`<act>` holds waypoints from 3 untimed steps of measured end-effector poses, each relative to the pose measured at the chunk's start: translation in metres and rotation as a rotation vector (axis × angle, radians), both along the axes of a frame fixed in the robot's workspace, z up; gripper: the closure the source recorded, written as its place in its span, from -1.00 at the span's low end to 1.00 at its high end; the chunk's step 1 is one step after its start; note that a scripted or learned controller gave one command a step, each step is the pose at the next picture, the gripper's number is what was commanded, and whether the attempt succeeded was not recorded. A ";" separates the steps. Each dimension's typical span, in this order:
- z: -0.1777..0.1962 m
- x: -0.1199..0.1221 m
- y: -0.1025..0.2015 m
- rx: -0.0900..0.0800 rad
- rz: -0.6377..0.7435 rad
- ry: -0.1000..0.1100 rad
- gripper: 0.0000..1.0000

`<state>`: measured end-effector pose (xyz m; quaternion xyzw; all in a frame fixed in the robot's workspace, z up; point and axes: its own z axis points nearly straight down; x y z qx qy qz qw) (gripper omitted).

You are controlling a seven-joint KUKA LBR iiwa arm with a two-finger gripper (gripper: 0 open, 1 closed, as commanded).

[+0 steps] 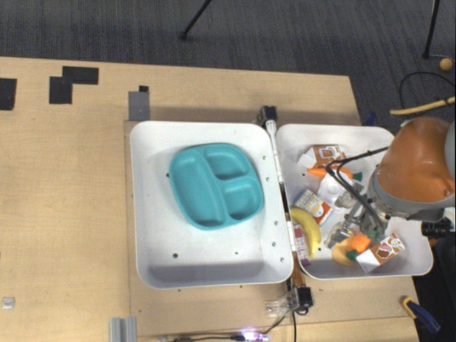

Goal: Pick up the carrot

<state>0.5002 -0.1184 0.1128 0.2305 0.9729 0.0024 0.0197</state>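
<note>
In the right bin [420, 262], an orange carrot-like piece [318, 170] lies near the back left, partly under the arm's cables. A second small orange piece [360, 243] sits at the front of the bin beside a yellow item [342, 252]. My gripper [358, 226] reaches down into the front half of this bin, directly above and close to that second orange piece. The arm's wrist and orange band hide part of the bin's right side. I cannot tell whether anything is held.
A banana [307, 226], small cartons [327, 152] and packets [389, 248] crowd the right bin. A teal divided plate [214, 184] lies in the left bin [153, 212]. The wooden bench [64, 212] stretches to the left.
</note>
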 end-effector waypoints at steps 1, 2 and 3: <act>-0.025 -0.009 -0.007 0.002 0.074 0.029 -1.00; -0.011 -0.004 -0.006 0.000 0.071 0.011 1.00; 0.018 -0.010 -0.009 0.014 -0.488 0.027 1.00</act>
